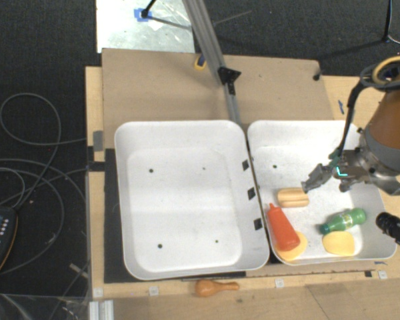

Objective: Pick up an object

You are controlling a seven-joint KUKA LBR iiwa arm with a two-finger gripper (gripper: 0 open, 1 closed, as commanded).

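The right bin point(300, 139) holds several objects. A tan bun-shaped piece point(293, 197) lies near its middle. Along the left wall lies an orange-red carrot-like piece point(283, 227), its lower end on a yellow disc. A green bottle point(343, 220) and a yellow lemon point(338, 243) sit at the front right. My gripper point(331, 181) hovers over the right half of this bin, open, with nothing between its fingers. Its left fingertip point(312, 181) is just above and to the right of the tan piece.
The left bin point(180, 139) stands beside the right one, with black clips point(251, 193) along the shared wall. A tan pear-shaped object point(217, 286) lies on the bench in front of the bins. A grey pole point(210, 39) slants in from the back.
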